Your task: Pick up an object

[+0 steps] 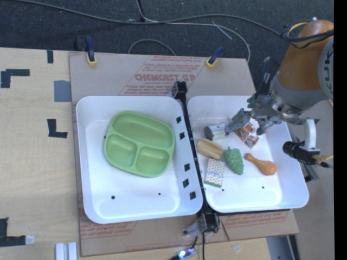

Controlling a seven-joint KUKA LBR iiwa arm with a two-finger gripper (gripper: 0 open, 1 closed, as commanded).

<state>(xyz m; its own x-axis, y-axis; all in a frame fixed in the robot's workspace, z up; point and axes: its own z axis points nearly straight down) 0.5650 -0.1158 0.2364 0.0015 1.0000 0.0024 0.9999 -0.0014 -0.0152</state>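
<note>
I see gripper (251, 124) over right bin (293, 196), fingers spread apart, nothing between them | brown-white packet (250, 135) just below it | nearby: green lumpy toy (234, 160), orange drumstick (261, 164) | green divided plate (140, 143) in left bin (92, 196)

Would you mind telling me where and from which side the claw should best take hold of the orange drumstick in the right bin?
Probably the narrow handle end of the drumstick, taken from straight above, closing across its width. It lies flat, handle pointing up-left toward the green toy, bulb toward the bin's right wall. The handle is thin enough to fit between fingers, and the floor on both sides of it looks bare.
</note>
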